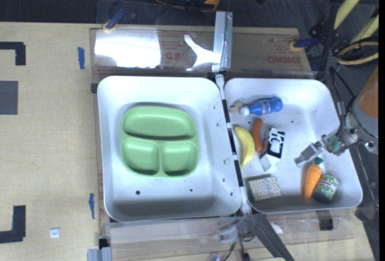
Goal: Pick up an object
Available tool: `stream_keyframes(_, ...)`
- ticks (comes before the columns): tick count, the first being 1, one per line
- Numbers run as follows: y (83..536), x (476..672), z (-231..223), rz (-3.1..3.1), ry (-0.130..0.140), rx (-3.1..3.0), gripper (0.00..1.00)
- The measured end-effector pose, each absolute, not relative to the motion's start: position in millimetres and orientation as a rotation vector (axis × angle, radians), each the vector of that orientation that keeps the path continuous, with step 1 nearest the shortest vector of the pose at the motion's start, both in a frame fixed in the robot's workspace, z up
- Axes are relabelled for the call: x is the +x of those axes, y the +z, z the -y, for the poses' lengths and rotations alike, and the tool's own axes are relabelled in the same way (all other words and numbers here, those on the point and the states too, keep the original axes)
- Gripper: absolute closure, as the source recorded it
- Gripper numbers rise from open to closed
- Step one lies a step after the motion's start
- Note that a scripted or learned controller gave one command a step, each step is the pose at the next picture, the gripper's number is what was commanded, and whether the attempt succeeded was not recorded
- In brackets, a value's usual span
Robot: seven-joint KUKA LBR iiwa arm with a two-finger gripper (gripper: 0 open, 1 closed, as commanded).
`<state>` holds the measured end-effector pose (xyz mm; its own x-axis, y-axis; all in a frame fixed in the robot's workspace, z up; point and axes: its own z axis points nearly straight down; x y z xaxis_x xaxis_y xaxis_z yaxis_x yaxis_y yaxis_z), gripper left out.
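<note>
The orange toy carrot with a green top (pixel 312 180) is the thing nearest your gripper (pixel 315 153), so treat it as the target. It lies in the right-hand shallow white bin (pixel 313 90), toward that bin's 5 o'clock corner. Its long axis runs close to the 12-to-6 line, leaning slightly: the green leafy end points to about 1 o'clock and the narrow tip to about 7 o'clock.

The gripper hangs just above the carrot's green end, at its 12 o'clock side, with nothing between its fingers; they appear to stand apart, one silvery finger (pixel 307 154) reaching out toward 9 o'clock. The grey arm with its orange band (pixel 368 97) comes in from 3 o'clock.

To do this step well, you likely want the fingers to close across the carrot's short width, that is along the 9-to-3 line, and onto the thick upper body, not the tapering tip, where it could squirt out. Mind the small dark round jar with a green label (pixel 325 187), which sits touching or just beside the carrot at its 4 o'clock; a finger coming down there may land on it.

Farther toward 9 o'clock lie a yellow toy banana (pixel 244 144), a blue-and-white bottle (pixel 261 106) and a speckled flat sponge (pixel 263 187). The left bin (pixel 108 133) holds a green divided tray (pixel 160 139).
</note>
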<state>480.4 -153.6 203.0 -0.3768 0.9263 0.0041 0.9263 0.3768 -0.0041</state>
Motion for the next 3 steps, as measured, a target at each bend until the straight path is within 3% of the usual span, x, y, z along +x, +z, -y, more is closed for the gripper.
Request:
stream_keyframes(1,102,481.8,193,2.698,-0.003,-1.615,0.0)
stream_keyframes(2,124,527.7,132,2.788,-0.001,-1.447,0.0)
stream_keyframes(3,95,603.7,117,2.988,-0.004,-1.039,0.0)
